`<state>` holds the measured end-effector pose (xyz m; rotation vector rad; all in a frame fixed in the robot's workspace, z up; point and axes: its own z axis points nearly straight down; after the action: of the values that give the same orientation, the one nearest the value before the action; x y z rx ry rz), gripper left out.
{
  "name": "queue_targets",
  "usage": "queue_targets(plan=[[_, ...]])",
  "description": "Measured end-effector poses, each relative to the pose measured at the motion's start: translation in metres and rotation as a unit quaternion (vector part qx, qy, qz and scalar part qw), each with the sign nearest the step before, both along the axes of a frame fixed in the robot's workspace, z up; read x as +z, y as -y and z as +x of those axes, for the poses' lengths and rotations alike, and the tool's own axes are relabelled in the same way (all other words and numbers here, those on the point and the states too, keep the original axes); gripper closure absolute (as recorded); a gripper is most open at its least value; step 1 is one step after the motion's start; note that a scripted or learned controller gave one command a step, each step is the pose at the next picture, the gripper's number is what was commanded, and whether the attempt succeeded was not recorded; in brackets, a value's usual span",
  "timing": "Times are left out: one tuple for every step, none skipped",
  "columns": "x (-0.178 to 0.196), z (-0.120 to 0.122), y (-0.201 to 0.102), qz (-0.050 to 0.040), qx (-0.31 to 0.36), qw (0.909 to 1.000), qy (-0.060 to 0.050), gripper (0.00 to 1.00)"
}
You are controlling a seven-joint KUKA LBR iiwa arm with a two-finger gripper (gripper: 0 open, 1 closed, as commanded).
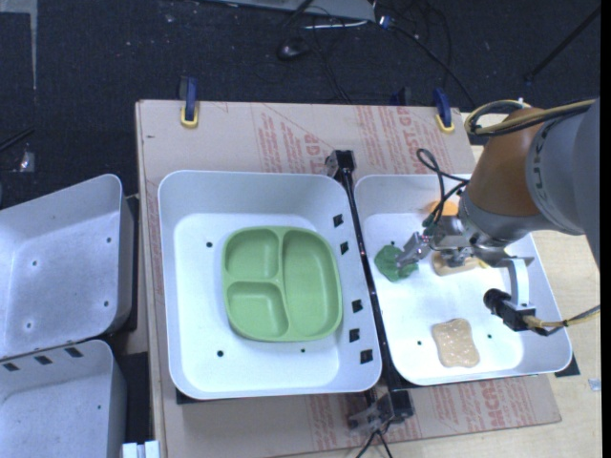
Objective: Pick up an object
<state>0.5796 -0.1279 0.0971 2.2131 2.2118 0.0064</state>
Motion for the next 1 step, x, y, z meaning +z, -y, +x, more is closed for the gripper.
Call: queue_targets(plan=[[0.0112, 0.0006, 0.0, -0.0002, 0.0, 1.0, 0.002, 1.0]])
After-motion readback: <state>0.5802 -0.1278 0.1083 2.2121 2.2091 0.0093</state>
